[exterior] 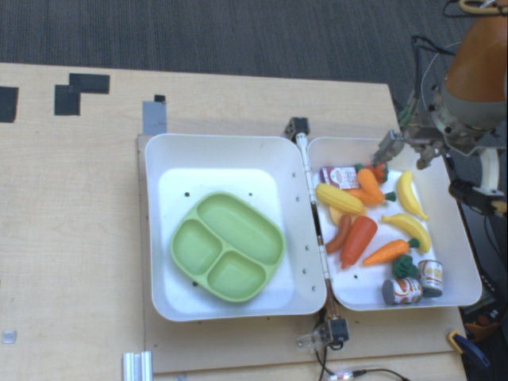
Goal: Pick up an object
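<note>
Wood tabletop, grey carpet behind. Pincer spread apart, holding nothing, over right bin far rim.

2 white bins smooth glossy plastic; green plate matt plastic; bench pale wood.

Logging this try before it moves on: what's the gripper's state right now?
Gripper: above the far edge of the right bin, near the toy food; open or shut cannot be told, and nothing is visibly held.
</note>
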`<state>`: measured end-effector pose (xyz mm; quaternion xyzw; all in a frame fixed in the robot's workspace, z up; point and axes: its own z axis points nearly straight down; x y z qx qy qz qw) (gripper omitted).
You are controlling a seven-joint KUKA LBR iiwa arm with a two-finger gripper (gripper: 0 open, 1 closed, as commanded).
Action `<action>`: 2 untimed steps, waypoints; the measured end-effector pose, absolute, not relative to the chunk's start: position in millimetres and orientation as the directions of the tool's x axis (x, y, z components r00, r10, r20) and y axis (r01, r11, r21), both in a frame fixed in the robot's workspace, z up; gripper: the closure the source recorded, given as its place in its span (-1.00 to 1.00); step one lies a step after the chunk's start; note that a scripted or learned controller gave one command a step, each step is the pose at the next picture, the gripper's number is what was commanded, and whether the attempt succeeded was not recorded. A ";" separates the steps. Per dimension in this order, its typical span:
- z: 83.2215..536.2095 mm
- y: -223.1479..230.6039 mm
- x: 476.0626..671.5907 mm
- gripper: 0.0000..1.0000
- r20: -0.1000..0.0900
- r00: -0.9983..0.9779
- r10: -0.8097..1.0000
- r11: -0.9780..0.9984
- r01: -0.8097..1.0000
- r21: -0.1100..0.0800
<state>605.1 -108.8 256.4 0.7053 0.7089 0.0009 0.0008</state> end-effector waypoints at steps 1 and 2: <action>99.6 -96.4 568.0 -1.00 0.001 -0.002 1.000 0.002 1.000 -0.001; 111.3 -95.8 570.0 1.00 0.001 -0.004 1.000 0.004 1.000 0.005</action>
